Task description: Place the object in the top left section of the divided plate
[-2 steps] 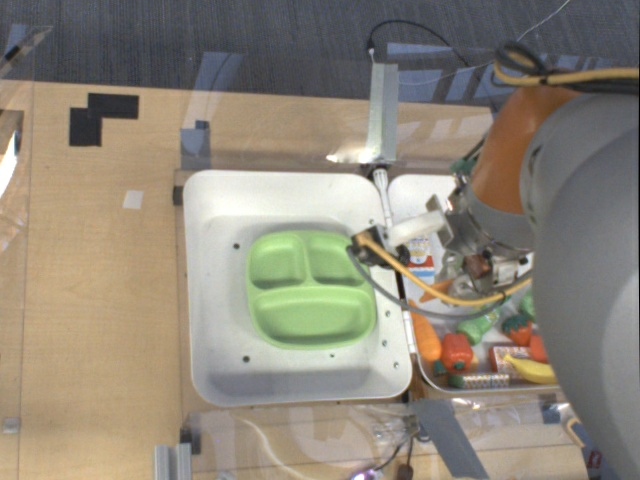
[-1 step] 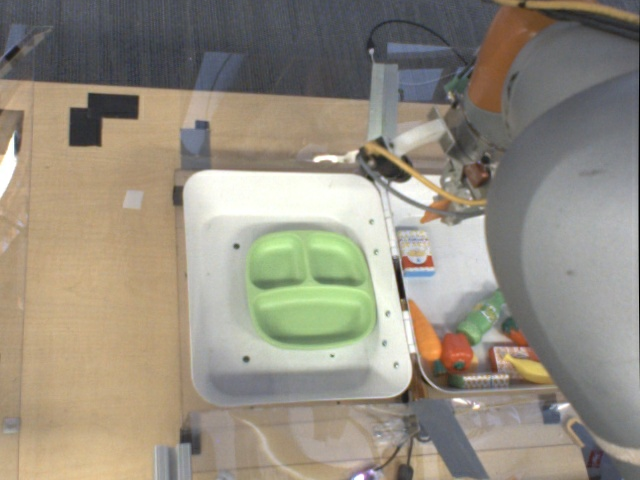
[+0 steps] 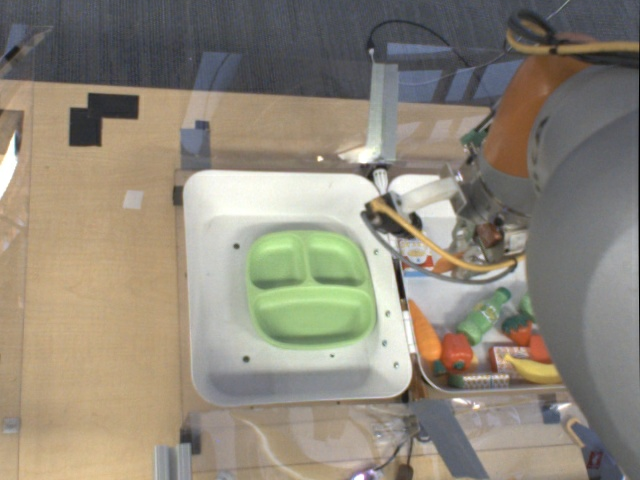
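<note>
A light green divided plate point(image 3: 258, 313) lies in the left white bin point(image 3: 215, 368), with two small sections at its far side and one wide section at its near side. All three sections hold nothing. My gripper point(image 3: 486, 236) hangs over the far part of the right bin point(image 3: 428, 376), under the grey arm and its orange band; yellow and black cables loop from it toward the bins' shared wall. Below it lie toy foods: an orange carrot point(image 3: 426, 334), a green bottle point(image 3: 484, 314), a red pepper point(image 3: 457, 351) and a yellow banana point(image 3: 531, 371).
The arm's big grey body point(image 3: 585, 268) covers the right bin's right side. A metal post point(image 3: 382, 108) stands behind the bins. A red and white packet point(image 3: 420, 259) lies near the dividing wall. Bare wooden bench extends left.
</note>
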You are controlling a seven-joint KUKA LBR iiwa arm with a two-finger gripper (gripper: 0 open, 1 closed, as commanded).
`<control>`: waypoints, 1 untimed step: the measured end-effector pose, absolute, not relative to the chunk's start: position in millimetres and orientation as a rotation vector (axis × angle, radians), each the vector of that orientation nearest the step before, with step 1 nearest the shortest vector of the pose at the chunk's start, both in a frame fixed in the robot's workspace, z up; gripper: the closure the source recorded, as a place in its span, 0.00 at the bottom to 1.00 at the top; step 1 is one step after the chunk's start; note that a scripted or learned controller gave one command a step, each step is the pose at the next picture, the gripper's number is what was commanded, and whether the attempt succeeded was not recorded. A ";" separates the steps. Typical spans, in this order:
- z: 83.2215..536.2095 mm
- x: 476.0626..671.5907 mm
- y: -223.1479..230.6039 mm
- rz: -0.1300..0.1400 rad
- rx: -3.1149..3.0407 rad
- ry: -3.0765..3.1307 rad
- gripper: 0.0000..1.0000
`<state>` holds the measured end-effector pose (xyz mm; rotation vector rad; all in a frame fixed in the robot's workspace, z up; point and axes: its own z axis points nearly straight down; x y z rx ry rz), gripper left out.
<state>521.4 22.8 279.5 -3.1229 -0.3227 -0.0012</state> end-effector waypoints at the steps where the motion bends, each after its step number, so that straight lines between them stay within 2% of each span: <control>1: 241.6 486.8 45.9 0.001 -3.124 -0.320 1.00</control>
